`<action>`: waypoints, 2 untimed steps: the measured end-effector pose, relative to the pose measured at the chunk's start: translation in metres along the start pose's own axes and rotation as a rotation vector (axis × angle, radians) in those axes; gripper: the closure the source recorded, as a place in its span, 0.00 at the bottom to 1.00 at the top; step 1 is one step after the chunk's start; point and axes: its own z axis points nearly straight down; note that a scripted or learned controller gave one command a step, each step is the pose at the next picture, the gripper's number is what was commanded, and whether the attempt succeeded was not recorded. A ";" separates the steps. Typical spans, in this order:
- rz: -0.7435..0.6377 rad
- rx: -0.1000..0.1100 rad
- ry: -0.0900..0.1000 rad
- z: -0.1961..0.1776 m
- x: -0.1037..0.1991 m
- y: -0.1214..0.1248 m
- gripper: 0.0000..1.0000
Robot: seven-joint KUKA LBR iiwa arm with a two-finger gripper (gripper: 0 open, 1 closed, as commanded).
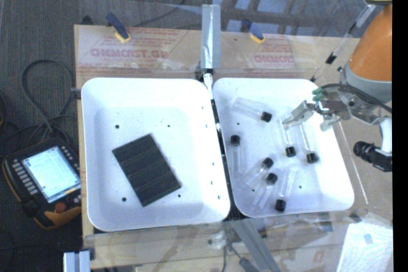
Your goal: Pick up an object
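Note:
Several clear vials with black caps lie scattered in the right bin (331, 197), among them one near the top (255, 111), one at the left (234, 148) and one at the front (280, 200). A black ridged rectangular pad (146, 169) lies flat at a slant in the left bin (102, 99). My gripper (310, 120) hangs over the right bin's upper right part, just above two vials (299, 143). Its fingers (294, 116) stand spread apart, open, with nothing between them.
A metal divider post (210, 41) rises at the back where the two bins meet. A teach pendant (44, 178) with a lit screen lies on the floor to the left. The bench's back edge carries two clamps (118, 28).

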 end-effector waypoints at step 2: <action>-0.158 -0.013 0.011 0.147 -0.026 0.038 0.00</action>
